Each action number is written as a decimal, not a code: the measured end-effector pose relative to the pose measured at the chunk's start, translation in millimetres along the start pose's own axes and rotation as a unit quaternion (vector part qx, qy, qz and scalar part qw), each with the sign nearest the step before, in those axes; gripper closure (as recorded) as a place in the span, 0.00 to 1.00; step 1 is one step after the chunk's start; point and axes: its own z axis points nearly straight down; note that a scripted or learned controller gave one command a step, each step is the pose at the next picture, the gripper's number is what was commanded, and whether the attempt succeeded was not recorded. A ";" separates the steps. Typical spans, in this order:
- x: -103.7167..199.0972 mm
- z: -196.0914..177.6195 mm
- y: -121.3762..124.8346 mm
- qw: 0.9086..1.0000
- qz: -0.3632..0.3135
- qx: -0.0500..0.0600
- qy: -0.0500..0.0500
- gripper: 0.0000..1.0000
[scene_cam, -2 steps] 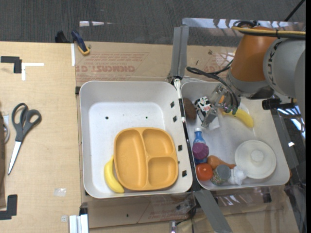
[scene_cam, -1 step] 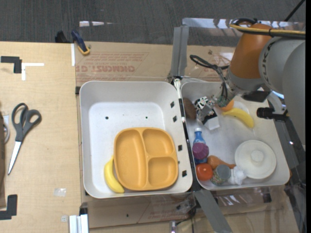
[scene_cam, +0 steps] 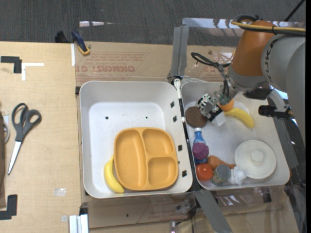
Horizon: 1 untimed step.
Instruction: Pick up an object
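Your bench carries two white bins; the gripper [scene_cam: 210,106] hangs low in the right bin [scene_cam: 277,178], near its far left corner, beside a banana [scene_cam: 241,116]. You're approaching; whether it grips, I cannot tell

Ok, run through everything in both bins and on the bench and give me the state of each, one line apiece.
pincer: low in the right bin, above the brown disc.
brown disc: flat against the bin's left wall.
yellow tray: right way up in the left bin.
left banana: partly under the tray.
right banana: lying loose.
white bowl: upside down.
spray bottle: lying down.
scissors: shut, on the bench.
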 end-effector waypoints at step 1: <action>25.9 -119.7 -13.4 0.997 0.080 0.001 0.003 1.00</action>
